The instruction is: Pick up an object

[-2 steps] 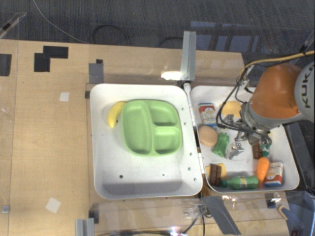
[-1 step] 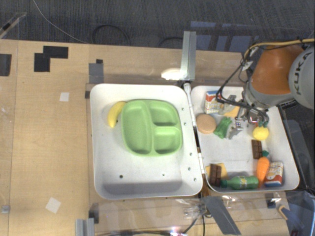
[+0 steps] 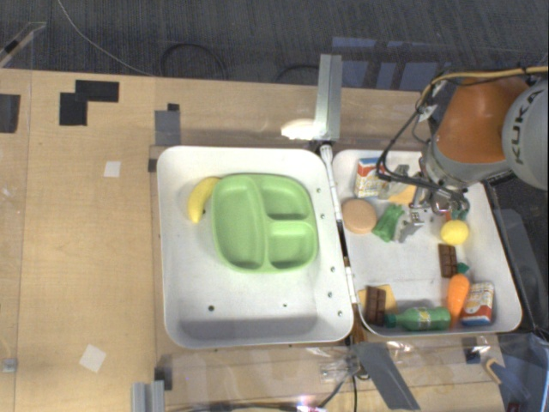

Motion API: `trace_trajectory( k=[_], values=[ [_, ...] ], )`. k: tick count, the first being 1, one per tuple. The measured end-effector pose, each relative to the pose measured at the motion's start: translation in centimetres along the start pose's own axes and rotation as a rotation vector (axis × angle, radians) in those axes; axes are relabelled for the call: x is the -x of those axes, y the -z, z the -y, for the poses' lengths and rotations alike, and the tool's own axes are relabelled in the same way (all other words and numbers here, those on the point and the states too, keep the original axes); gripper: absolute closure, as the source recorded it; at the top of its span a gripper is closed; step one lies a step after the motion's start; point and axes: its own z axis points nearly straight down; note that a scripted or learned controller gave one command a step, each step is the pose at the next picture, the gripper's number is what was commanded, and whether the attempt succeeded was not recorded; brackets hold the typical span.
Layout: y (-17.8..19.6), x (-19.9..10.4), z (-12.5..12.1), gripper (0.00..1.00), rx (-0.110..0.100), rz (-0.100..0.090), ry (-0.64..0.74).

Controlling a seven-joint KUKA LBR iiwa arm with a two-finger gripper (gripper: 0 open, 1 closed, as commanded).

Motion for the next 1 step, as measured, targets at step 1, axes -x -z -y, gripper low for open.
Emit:
trace_trajectory(
  k=[1],
  values=[
    [0.01, 2.32, -2.62, 0.00, -0.001, -0.020, 0.013]
  ],
)
